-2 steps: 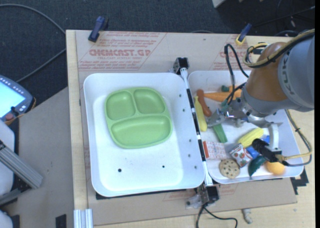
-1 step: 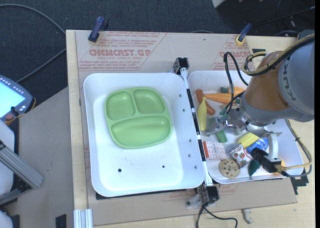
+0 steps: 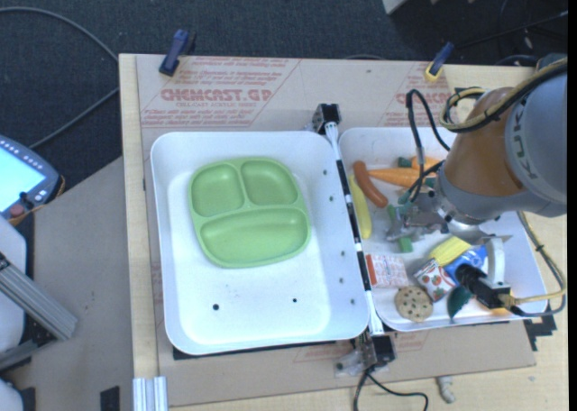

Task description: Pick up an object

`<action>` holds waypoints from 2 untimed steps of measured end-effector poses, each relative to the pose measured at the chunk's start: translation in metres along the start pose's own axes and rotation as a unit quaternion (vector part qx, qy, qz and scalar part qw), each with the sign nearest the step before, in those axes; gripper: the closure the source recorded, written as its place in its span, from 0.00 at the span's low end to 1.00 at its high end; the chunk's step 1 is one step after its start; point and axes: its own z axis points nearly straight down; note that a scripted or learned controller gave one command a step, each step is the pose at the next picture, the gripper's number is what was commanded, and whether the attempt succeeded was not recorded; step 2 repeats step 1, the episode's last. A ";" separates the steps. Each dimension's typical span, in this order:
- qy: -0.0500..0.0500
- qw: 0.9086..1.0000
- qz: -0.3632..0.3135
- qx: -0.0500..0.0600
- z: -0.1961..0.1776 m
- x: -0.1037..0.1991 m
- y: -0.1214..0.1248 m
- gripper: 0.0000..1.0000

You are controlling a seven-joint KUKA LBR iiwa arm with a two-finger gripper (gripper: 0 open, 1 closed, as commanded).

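1. The grey arm [image 3: 532, 143] with its orange band [image 3: 478, 152] is seen reaching in from the right over the right-hand bin [image 3: 532, 287]
2. The hand [image 3: 416, 216] is lowered into the middle of that bin, among the toy food; whether it is spread or pressed together cannot be told, since its tip is small and dark against the clutter
3. A small green piece [image 3: 406, 242] is seen just below the hand, touching or nearly touching it; nothing can be confirmed as gripped
4. An orange carrot [image 3: 397, 175] is laid just above the hand, with a red sausage [image 3: 370, 184] and a yellow banana [image 3: 361, 211] to the hand's left, near the bin's left wall
5. Below the hand, a printed card [image 3: 388, 269], a cookie [image 3: 414, 303], a red-and-white carton [image 3: 435, 278] and a yellow piece [image 3: 449, 249] are scattered close together
6. Well to the left of the hand, a green divided plate [image 3: 248, 211] is set flat in the left-hand bin [image 3: 180, 310]
7. Both bins are carried side by side on the bench [image 3: 225, 89]
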 end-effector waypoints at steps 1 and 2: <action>0.000 1.000 -0.001 -0.001 -0.091 0.051 0.021 1.00; 0.000 1.000 -0.001 -0.001 -0.091 0.051 0.021 1.00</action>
